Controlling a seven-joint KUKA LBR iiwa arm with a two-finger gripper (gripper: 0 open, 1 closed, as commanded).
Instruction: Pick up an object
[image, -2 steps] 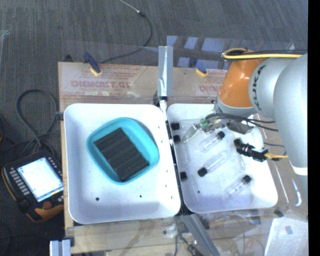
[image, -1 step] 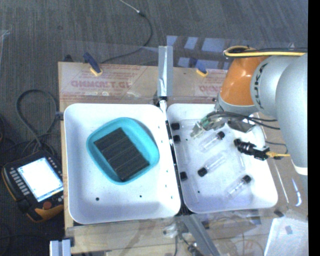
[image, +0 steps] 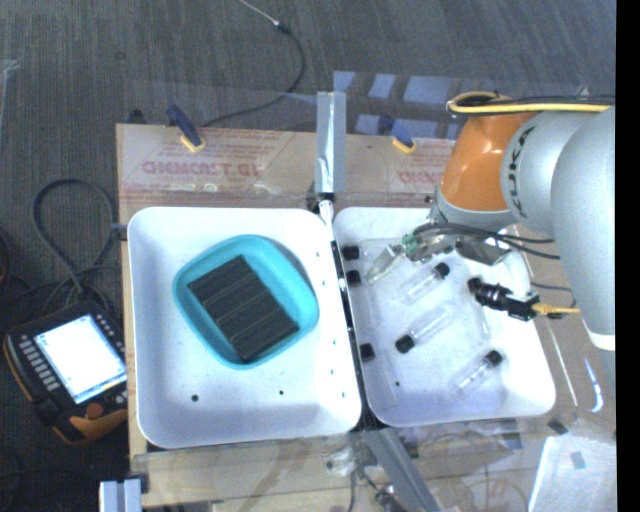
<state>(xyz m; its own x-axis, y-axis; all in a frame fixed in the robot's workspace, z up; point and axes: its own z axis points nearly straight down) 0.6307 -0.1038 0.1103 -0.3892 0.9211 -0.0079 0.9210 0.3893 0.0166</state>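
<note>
- Arm (image: 560, 190), grey with an orange band, comes in from the right and covers the upper right corner of the right bin.
- Surface (image: 230, 165) of pale board carries both bins, its bare strip showing beyond the right bin's far edge and to that bin's upper left.
- Left bin (image: 160, 400), white and shallow, sits just beside the right bin, the two rims meeting along a dark seam.
- Right bin (image: 520, 395), white and shallow, is the landmark; its floor holds several small clear vials.
- Teal dish (image: 200, 270) lies in the middle of the left bin, left of the right bin, well apart from its contents.
- Dark ribbed slab (image: 243, 307) rests inside the teal dish, tilted diagonally.
- Handheld pendant (image: 70, 365) with a lit screen lies off the board, far left of the right bin.
- Gripper (image: 420, 243) hangs over the upper middle of the right bin; whether it is spread or pressed together I cannot tell.
- Vial with black cap (image: 425, 328) lies on its side at the centre of the right bin's floor.
- Second vial (image: 475, 372) lies near the right bin's lower right.
- Third vial (image: 425, 282) lies just below the gripper, apart from it.
</note>
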